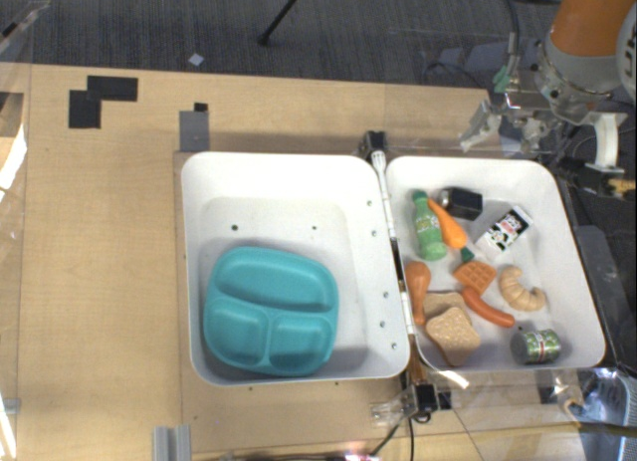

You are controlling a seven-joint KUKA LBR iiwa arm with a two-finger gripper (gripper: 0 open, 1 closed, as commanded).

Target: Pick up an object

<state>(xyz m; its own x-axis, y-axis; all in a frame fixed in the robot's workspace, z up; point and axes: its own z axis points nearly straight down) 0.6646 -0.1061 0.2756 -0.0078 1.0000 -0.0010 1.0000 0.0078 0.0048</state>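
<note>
The right bin [572, 250] holds several toy foods. Among them are a green bottle [429, 228], an orange carrot [451, 225], a black block [462, 200], a white carton [504, 230], a waffle [477, 275], a croissant [523, 290], a red sausage [489, 308], a drumstick [417, 280], a bread slice [454, 333] and a green can [537, 345]. My gripper [506, 130] hangs above the back rim of this bin, apart from all the objects. It is open, with nothing between its fingers.
The left bin [259, 180] holds a teal divided plate [269, 308]. A hinge strip [390, 240] runs between the two bins. Cables and the arm's grey body [587, 81] crowd the back right corner. Bare bench [90, 280] lies to the left.
</note>
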